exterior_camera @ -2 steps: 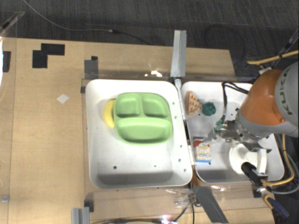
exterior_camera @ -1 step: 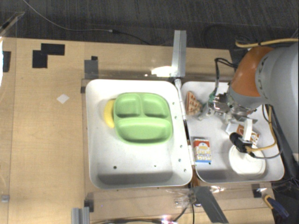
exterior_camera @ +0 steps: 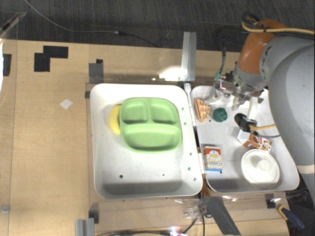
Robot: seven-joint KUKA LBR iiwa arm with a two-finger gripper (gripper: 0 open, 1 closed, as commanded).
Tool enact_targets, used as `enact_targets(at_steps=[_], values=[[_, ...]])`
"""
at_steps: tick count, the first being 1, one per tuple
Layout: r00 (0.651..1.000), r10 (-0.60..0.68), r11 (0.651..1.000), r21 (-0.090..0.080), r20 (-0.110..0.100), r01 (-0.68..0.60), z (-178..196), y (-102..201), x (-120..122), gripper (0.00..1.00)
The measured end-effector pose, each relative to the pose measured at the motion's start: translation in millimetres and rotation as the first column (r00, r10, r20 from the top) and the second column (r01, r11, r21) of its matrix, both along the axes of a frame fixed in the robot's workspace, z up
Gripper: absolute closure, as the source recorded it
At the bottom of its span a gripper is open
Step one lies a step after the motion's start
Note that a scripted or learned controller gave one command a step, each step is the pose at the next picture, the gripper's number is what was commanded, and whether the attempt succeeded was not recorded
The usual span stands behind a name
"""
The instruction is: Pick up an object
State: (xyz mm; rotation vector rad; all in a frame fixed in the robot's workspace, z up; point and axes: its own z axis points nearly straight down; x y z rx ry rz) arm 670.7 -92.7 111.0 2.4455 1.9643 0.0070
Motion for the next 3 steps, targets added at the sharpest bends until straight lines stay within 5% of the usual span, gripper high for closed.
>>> enact_targets(at_steps=[1,2,3], values=[[0.998,-0.055,0.998,0.001,-0.001,0.055,76,23,-1,0.00],[1.000,0.014,1.000,0.001,-0.004,-0.014,21,4,-42,0.00],[0.996,0.085,0.996,-0.001,0.011,-0.085,-16,9,-40,0.00]])
